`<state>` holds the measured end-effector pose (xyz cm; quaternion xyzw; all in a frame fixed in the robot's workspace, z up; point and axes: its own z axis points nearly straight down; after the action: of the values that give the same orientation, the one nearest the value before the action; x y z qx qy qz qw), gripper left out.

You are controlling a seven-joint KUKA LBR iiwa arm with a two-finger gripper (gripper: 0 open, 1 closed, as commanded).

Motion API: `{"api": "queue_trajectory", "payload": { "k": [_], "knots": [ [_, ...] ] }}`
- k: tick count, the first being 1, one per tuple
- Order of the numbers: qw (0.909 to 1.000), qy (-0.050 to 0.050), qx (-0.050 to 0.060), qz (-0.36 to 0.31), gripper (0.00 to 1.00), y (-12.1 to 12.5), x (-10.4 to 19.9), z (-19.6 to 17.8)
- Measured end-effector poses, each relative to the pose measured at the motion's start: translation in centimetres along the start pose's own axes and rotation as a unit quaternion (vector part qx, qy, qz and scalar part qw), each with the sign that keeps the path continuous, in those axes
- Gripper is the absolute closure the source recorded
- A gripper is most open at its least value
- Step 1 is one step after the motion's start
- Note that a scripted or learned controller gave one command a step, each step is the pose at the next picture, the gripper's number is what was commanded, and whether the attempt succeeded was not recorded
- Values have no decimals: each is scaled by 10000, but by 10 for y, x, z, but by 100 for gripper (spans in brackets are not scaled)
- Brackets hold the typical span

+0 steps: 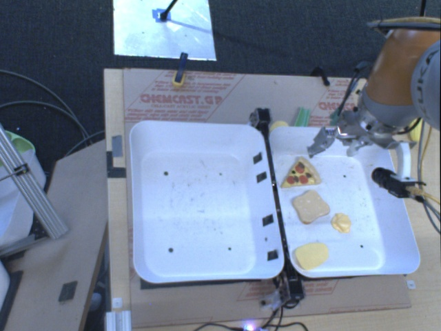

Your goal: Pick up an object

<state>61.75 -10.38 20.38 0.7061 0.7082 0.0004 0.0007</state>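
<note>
While your claw point(339, 141) hangs over the far edge of the right shallow white plastic bin point(396, 250), its two metal fingers stand apart with nothing between them. That spread, and its height above the bin floor, read to me as the set-up for a descent rather than a finished grasp.

Just nearer and to the left of the claw lies the flat toy pizza slice with red toppings point(301, 174), apart from the fingers and probably the likeliest target. Nearer again sits the tan toy bread slice point(311, 206), with a small pale yellow lump point(340, 222) to its right and a flat yellow oval piece point(311, 255) by the bin's near wall. They all lie flat and spaced out, so you have room to close on one without nudging another.

To the left, the second white bin point(148, 150) adjoins this one, both resting on the cardboard-covered bench point(200, 95).
</note>
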Motion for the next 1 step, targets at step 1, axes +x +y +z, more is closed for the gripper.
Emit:
{"api": "queue_trajectory", "payload": {
  "k": [1],
  "knots": [
    [10000,2,6,-23,0,52,20,94]
  ]
}}
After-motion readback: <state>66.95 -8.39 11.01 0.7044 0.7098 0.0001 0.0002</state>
